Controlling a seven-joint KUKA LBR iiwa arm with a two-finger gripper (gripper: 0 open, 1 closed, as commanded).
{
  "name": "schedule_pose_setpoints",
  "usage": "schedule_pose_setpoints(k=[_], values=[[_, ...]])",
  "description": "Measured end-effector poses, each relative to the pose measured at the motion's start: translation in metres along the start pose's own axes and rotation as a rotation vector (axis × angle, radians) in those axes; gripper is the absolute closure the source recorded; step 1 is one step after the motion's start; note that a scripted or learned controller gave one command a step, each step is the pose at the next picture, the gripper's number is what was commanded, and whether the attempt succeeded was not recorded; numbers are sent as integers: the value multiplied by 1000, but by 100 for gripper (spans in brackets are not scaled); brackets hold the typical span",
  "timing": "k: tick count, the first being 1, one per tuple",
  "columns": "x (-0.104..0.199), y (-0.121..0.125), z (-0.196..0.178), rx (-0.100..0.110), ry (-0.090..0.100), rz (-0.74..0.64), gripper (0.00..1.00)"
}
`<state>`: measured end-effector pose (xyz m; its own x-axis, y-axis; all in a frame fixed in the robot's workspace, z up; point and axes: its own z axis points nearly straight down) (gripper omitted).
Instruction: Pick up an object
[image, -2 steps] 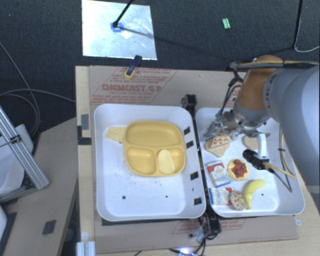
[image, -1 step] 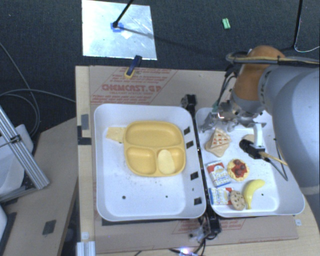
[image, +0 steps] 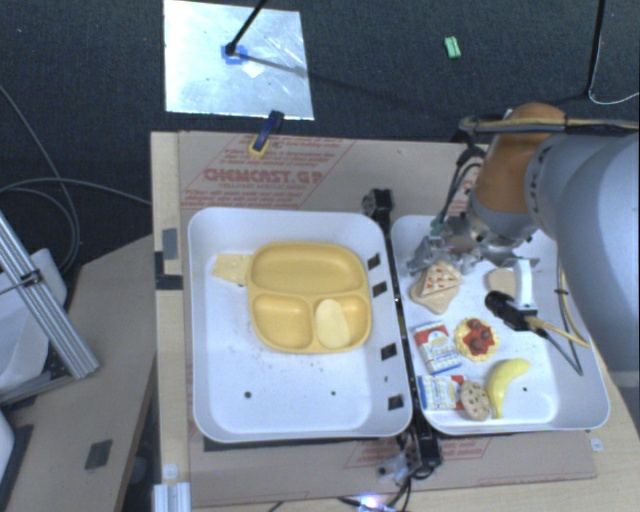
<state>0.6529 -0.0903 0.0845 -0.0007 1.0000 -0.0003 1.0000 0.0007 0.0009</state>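
Observation:
My gripper (image: 437, 252) hangs low over the far left part of the right bin (image: 590, 400). Just in front of it lies a toy pizza slice (image: 437, 287), whose far edge sits right under the gripper's tip. Nearer the front of that bin are a red and white carton (image: 432, 346), a round red tart (image: 477, 339), a yellow banana (image: 506, 381), a brown cookie (image: 474, 400) and a blue and white packet (image: 436, 391). I see nothing held in the gripper.
The left bin (image: 215, 400) holds a yellow divided tray (image: 300, 268) with a pale oval piece (image: 333, 322) in its front right compartment. A flat pale yellow slice (image: 231, 267) lies by the tray's left side. The grey arm (image: 585, 200) covers the right bin's far right.

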Motion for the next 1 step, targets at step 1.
schedule_pose_setpoints(k=[1], values=[[0,2,-12,-4,0,-2,100]])
